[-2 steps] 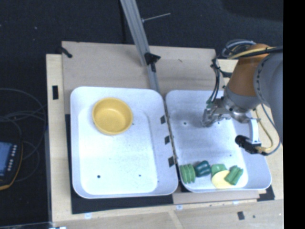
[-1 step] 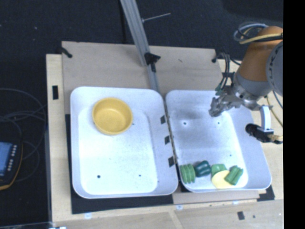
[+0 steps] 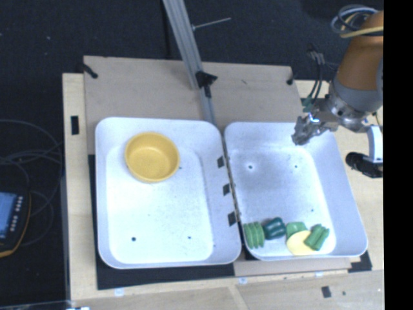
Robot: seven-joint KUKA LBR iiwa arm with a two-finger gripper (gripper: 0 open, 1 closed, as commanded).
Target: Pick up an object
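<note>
**Toys clustered at near edge, tool above far corner**

A pale wooden desk [image 3: 258, 82] on dark floor carries two white speckled bins. Nearest, in the right bin [image 3: 284, 173], lie ridged green pieces [image 3: 253, 234] and a yellow piece [image 3: 298, 243]. The left bin [image 3: 155, 199] holds a round yellow bowl [image 3: 152, 156]. Farthest, the tool [image 3: 302, 133] hangs over the right bin's far corner; I cannot tell its opening.

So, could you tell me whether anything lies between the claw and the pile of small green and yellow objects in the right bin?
Nothing visible does. The claw sits over the far edge of the right bin, and the green and yellow objects are clustered at its near edge, with bare bin floor between them.
</note>
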